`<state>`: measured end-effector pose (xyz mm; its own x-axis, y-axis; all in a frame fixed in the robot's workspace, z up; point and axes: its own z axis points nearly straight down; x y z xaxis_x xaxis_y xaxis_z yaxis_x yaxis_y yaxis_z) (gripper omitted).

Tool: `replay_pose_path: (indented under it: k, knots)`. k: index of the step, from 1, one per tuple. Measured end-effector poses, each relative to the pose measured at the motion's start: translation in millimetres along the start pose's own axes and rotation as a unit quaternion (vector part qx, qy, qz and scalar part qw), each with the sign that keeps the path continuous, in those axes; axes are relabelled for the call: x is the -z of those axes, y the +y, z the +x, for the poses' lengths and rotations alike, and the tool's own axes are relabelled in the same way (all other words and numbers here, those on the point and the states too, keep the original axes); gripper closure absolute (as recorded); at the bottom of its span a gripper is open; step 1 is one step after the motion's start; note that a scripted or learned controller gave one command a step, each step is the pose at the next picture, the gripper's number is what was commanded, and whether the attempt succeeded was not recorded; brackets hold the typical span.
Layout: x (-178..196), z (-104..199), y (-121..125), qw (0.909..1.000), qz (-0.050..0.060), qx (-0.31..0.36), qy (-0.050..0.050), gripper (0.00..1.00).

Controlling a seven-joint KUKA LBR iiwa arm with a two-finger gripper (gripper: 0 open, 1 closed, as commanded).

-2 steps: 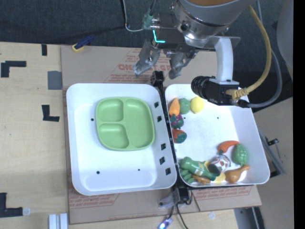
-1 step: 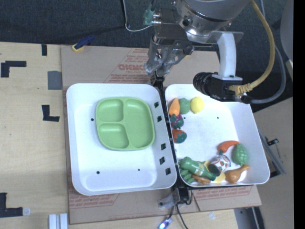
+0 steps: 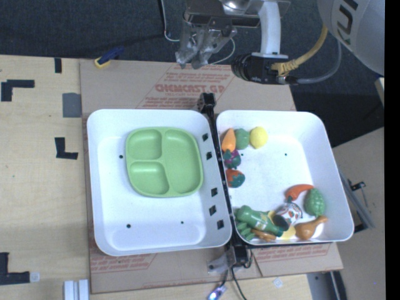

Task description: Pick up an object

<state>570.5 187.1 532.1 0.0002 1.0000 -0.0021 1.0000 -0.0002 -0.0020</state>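
My gripper (image 3: 199,54) hangs high at the top of the view, above the cardboard behind the two bins. Its fingers point down with nothing between them. The right bin (image 3: 312,136) holds toy food. A carrot (image 3: 228,139), a yellow lemon (image 3: 258,137), a purple-and-green piece (image 3: 232,159) and an orange-red piece (image 3: 235,178) lie along its left side. In its front right corner sits a pile with a green vegetable (image 3: 314,201), a red pepper (image 3: 299,191), a green pod (image 3: 250,217) and an orange piece (image 3: 307,230).
The left bin (image 3: 106,217) holds a light green divided plate (image 3: 164,161). A black hinge strip (image 3: 212,167) runs between the bins. Cardboard (image 3: 125,80) lies under both bins. A blue-and-yellow item (image 3: 109,55) rests at the far left of the cardboard.
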Motion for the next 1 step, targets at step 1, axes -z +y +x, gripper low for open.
replay_pose_path:
  k: [1]
  knots:
    - [12.1, 0.4, -2.7, 1.0, 0.0, 0.002, 0.0, 1.0]
